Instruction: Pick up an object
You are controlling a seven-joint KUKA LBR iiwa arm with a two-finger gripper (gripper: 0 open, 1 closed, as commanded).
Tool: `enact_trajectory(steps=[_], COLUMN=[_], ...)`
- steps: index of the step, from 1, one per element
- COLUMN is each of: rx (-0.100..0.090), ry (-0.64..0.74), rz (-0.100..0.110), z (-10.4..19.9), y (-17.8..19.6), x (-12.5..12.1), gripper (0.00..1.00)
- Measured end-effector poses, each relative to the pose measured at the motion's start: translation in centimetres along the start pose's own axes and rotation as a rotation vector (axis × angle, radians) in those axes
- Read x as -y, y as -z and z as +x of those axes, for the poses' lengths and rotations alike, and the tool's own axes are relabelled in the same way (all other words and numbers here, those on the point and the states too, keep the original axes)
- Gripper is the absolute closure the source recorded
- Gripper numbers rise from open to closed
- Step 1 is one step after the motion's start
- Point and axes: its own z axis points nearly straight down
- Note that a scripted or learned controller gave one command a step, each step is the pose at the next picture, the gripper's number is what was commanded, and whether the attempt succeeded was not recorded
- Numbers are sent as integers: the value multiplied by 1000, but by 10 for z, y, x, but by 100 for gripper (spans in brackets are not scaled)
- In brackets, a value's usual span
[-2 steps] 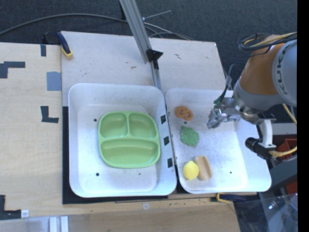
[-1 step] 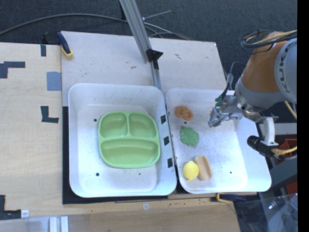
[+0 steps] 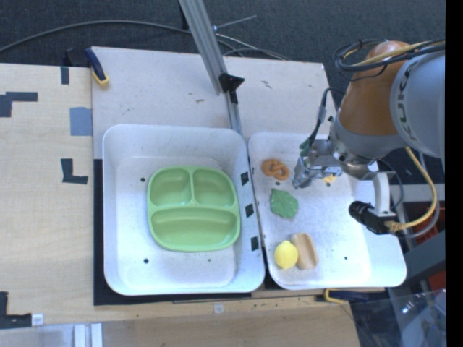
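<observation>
Nearest the camera, in the right bin [image 3: 376, 266]: one yellow lemon [image 3: 286, 255] touching one tan bread roll [image 3: 307, 251], side by side. A little farther back, one green leafy piece [image 3: 284, 204], lying alone near the bin's left wall. Beyond that, one brown pretzel [image 3: 275, 168], near the far left corner of the same bin. Just beside the pretzel and above the leafy piece, the pincer [image 3: 309, 172], hanging low over the bin floor; cannot tell whether apart or together, and nothing visibly caught in it. Four candidate objects in all, every one resting on the bin floor, none lifted. Judged from that: task not yet done, with the closing, the grip and the lift all left; pretzel and leafy piece closest to the pincer and so the likeliest targets. In the left bin [image 3: 123, 266]: one green divided plate [image 3: 193, 208] with three compartments. Two white bins altogether, side by side on the surface [image 3: 159, 85]. Farthest back, one grey metal bar [image 3: 205, 35] slanting across.
</observation>
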Motion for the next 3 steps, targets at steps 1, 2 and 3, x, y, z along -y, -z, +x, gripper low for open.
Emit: enact_trajectory(steps=[1, 2, 3], rx=[0, 0, 0], ry=[0, 2, 2], rz=[2, 3, 2], z=[47, 101, 158], y=[2, 6, 15], x=[9, 20, 22], gripper=[100, 100, 100])
